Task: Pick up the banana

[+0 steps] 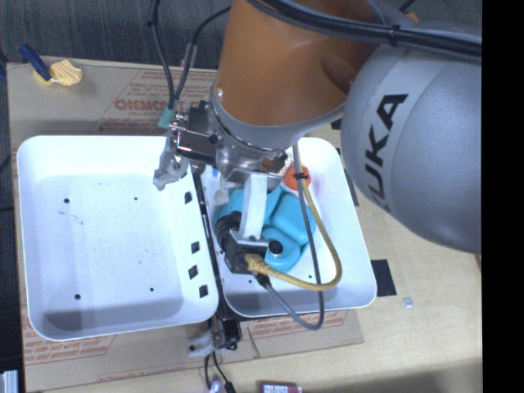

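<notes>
My gripper [235, 173] hangs low over the back left part of the right bin [348, 256], with the orange wrist band and grey arm above it covering much of that bin. A light blue plastic object [288, 219] lies in the bin just right of the gripper. Behind it, a small orange-red thing [292, 176] peeks out from under the wrist. Whatever lies directly beneath the wrist is hidden.
The left bin [33, 219] stands beside the right one, its white floor showing a few small dark dots. Both bins rest on cardboard [98, 97]. A small yellow and blue item [59, 72] lies at the cardboard's far left corner.
</notes>
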Motion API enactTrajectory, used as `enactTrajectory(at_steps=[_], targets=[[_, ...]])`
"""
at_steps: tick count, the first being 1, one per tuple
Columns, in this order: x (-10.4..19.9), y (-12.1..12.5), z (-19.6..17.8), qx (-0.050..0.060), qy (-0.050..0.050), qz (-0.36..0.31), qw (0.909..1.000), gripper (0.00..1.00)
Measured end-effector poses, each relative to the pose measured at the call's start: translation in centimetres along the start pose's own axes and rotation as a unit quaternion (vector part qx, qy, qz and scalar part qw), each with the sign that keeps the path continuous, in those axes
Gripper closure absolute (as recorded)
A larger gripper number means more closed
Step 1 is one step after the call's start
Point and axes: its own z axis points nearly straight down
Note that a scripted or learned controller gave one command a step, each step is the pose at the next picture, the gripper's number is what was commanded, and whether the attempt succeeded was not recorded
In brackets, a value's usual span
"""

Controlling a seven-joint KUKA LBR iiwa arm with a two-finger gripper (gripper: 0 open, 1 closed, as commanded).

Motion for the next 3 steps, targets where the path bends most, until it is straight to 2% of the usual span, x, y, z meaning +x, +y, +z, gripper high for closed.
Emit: enactTrajectory(at_steps=[1,2,3], targets=[[-6.9,1.8,5.3,0.001,-0.001,0.093,0.9957,0.00],[-13.2,3.5,4.7,0.000,0.000,0.028,0.9996,0.00],[-6.0,1.6,8.9,0.002,-0.001,0.066,0.9978,0.00]])
